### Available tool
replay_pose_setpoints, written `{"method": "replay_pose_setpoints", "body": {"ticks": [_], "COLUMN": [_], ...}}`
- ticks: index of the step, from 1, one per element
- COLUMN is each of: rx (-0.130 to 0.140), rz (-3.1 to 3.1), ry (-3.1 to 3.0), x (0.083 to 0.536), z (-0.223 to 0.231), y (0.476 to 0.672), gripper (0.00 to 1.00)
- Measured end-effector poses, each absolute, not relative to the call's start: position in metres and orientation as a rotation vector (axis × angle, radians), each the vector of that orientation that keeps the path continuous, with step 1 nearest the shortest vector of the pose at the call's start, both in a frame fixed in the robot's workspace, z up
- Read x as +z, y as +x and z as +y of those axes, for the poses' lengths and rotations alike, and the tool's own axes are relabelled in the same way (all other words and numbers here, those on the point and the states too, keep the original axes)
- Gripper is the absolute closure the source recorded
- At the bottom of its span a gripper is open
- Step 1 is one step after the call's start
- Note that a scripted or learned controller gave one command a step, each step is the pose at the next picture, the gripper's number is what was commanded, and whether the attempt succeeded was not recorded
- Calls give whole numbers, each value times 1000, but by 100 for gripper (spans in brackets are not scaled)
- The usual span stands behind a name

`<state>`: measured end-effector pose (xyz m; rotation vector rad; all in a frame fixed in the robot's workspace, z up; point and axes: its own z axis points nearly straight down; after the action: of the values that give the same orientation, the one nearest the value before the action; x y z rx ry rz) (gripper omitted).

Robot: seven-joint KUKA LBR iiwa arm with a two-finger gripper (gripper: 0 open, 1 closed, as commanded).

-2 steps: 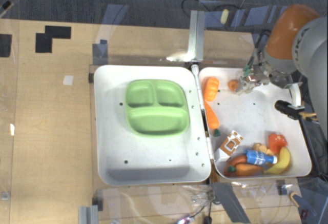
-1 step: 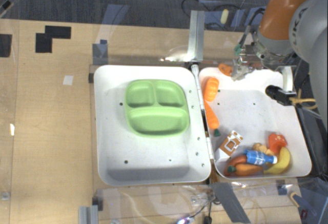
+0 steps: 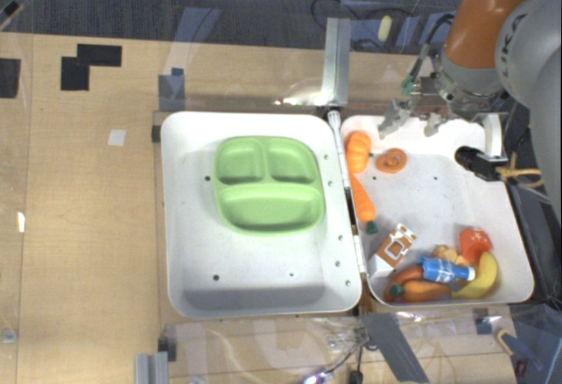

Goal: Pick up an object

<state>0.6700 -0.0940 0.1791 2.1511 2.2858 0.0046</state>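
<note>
My gripper (image 3: pixel 412 122) hangs over the far edge of the right bin (image 3: pixel 439 189), open, with nothing between its fingers. Just below it in the bin lies an orange donut-shaped slice (image 3: pixel 391 161). An orange fruit (image 3: pixel 357 148) and a carrot (image 3: pixel 361 199) lie along the bin's left wall. At the near end sits a pile: a small white and brown box (image 3: pixel 397 243), a blue bottle (image 3: pixel 444 271), a banana (image 3: pixel 481 278), a red tomato-like piece (image 3: pixel 474 242) and a sausage (image 3: pixel 421 290).
The left bin (image 3: pixel 189 198) holds a green divided plate (image 3: pixel 267 182). A metal post (image 3: pixel 337 57) stands between the bins at the far side. The grey arm with its orange band (image 3: pixel 483 18) reaches in from the upper right.
</note>
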Motion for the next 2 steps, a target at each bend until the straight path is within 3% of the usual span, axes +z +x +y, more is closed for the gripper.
{"method": "replay_pose_setpoints", "body": {"ticks": [1, 2], "rx": [6, 10], "rz": [2412, 2478], "ry": [2001, 1919], "x": [87, 89], "z": [-85, -92], "y": [671, 597], "gripper": [0, 0]}}
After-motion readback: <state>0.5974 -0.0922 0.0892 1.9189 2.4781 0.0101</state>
